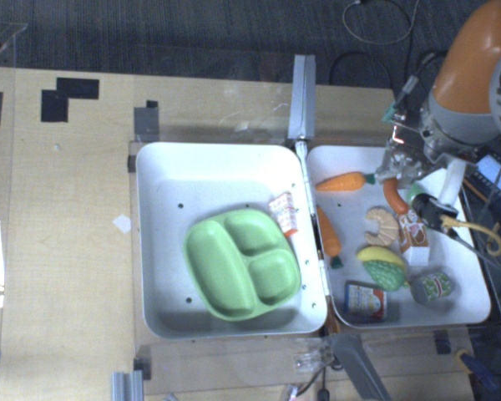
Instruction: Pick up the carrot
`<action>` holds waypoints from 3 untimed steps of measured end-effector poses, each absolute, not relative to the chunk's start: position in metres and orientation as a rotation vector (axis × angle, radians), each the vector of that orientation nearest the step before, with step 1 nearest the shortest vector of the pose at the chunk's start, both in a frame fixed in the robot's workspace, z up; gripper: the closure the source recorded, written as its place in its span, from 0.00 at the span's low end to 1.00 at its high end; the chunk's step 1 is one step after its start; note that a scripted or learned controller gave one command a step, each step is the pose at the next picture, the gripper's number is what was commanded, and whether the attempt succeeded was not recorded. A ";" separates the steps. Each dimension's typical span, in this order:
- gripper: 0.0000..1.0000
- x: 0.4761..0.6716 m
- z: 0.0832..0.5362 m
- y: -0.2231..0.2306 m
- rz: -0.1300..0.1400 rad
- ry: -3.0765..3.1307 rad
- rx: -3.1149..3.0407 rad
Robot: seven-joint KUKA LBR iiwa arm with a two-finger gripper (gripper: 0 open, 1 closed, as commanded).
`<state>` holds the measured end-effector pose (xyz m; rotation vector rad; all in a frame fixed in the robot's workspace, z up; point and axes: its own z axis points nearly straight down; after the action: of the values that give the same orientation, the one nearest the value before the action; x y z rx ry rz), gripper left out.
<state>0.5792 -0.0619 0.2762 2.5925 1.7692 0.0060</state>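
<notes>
Nearest the camera, at the front edge of the right bin [481, 306], lies a small flat packet [366, 301] with a red border, and just beside it a small can [433, 286] with a green and red label. Both sit well in front of the gripper [398, 167], which hangs over the far right part of that bin, below the orange band [476, 48] of the arm.

How far the fingers are parted cannot be told (dark cables and fittings clutter that spot), and nothing can be seen held between them.

One carrot [342, 182], orange with a green stub, lies crosswise just to the left of the gripper, near the bin's far wall. A second carrot [328, 234] lies lengthwise along the bin's left wall, farther to the gripper's left and nearer the camera. Close under the gripper is a reddish sausage-like piece [392, 196], with a tan, bread-like piece [385, 225] just in front of it. A yellow and green toy [382, 266] (perhaps corn) rests further forward.

Well to the gripper's left, the left bin [163, 215] holds a green divided plate [242, 261] and a small red and white packet [283, 213] touching the plate's far edge.
</notes>
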 end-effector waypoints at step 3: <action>0.00 0.547 0.216 -0.094 0.004 1.216 2.895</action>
<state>0.5466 -0.0938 0.2160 2.8952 1.2162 0.0040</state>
